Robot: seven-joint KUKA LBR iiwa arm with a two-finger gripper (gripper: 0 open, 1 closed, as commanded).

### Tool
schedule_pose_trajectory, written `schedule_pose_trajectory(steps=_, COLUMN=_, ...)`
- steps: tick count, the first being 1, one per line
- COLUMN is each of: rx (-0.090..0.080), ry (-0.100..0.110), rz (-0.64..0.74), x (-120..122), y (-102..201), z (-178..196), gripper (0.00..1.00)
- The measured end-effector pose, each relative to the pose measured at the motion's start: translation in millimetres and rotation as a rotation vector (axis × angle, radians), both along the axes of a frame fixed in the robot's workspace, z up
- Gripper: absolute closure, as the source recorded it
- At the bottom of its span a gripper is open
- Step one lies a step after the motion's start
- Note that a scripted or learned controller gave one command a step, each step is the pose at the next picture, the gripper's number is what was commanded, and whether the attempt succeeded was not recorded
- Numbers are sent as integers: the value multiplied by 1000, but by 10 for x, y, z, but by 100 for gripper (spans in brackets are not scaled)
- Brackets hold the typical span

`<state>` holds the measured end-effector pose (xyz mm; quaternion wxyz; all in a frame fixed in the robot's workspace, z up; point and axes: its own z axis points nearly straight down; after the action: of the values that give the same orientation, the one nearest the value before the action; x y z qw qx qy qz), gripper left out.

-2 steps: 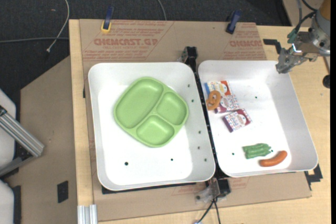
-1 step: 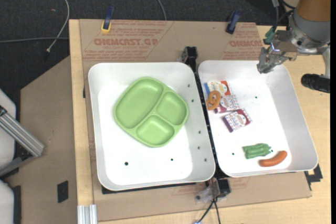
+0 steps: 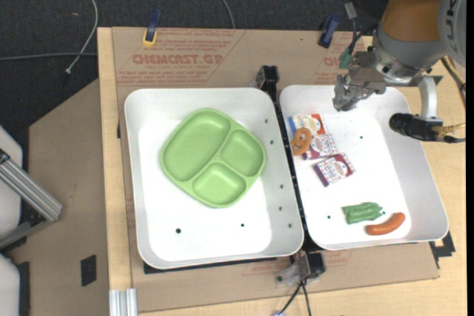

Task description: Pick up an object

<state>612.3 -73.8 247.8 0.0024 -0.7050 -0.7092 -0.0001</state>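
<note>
Reaching in, nothing picked yet.
Gripper (image 3: pixel 346 101) hangs at the right bin's (image 3: pixel 422 181) twelve o'clock, seemingly empty, spread unclear; next, descend onto the packets (image 3: pixel 320 146).

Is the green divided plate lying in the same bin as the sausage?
No, the green plate lies in the left bin, while the sausage lies in the right bin.

Smooth, matt green plastic divided plate (image 3: pixel 213 156); two glossy white plastic bins (image 3: pixel 148 159); brown corrugated cardboard sheet covering the tabletop (image 3: pixel 111 85); glossy printed foil snack packets (image 3: pixel 333 169); dull grey metal hand (image 3: pixel 348 96).
</note>
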Motion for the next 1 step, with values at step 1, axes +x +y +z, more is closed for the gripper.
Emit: schedule_pose_trajectory(steps=1, rx=-1, ry=0, rz=-1, x=-46, y=543, z=-140, gripper=100)
